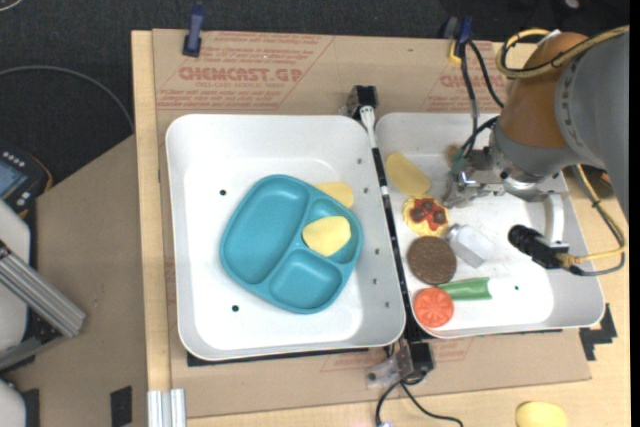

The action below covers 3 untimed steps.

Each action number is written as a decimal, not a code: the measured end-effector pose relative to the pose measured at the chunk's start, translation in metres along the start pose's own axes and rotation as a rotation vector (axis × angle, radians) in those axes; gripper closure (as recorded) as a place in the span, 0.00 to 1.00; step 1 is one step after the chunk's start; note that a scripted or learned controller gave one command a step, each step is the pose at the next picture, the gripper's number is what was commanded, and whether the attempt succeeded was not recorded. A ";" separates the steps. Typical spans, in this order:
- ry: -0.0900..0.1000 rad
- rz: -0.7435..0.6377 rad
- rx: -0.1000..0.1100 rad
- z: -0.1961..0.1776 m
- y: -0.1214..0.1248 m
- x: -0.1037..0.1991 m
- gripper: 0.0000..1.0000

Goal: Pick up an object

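While the arm reaches in over the right bin, run your eye from the left bin (pixel 190 215) across. You'll see a blue divided plate (pixel 270 250) lying in its middle, with a pale yellow piece (pixel 326 234) resting in the compartment nearest the shared wall, and a second yellow piece (pixel 338 192) tucked against the plate's far rim.

In the right bin (pixel 560 310), the loose things crowd the side next to the left bin. From far edge to near edge, you have a yellow oblong (pixel 407 173), a small red-and-yellow piece (pixel 427 213), a brown disc (pixel 432 259) and a red disc (pixel 433 307). A clear little item (pixel 468 243) and a green stick (pixel 466 289) sit just inboard of the discs. The stick's long axis runs across the bin, parallel to the near edge.

The gripper (pixel 470 183) hangs over the bin's far half, and you cannot tell from this slant whether it is spread or closed; nothing is visibly held in it. The relation to watch is this: the red-and-yellow piece lies nearest, just beside the gripper on the side toward the left bin and a touch toward the near edge. The yellow oblong is close too, toward the shared wall. I'd judge either a short sideways shift plus a descent, and the neighbours sit close enough that a nudge could scatter them
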<state>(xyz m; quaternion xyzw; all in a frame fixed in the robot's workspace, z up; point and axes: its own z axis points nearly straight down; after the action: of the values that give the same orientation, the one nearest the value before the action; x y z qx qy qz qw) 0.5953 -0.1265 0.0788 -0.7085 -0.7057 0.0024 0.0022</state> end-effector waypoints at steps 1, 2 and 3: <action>0.001 -0.004 -0.004 -0.006 -0.009 0.017 1.00; 0.001 -0.002 -0.004 -0.006 -0.018 -0.008 1.00; 0.001 -0.003 -0.004 -0.006 -0.018 -0.007 0.00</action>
<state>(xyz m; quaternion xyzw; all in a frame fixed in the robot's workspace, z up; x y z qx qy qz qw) 0.5771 -0.1336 0.0848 -0.7074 -0.7068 0.0005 0.0010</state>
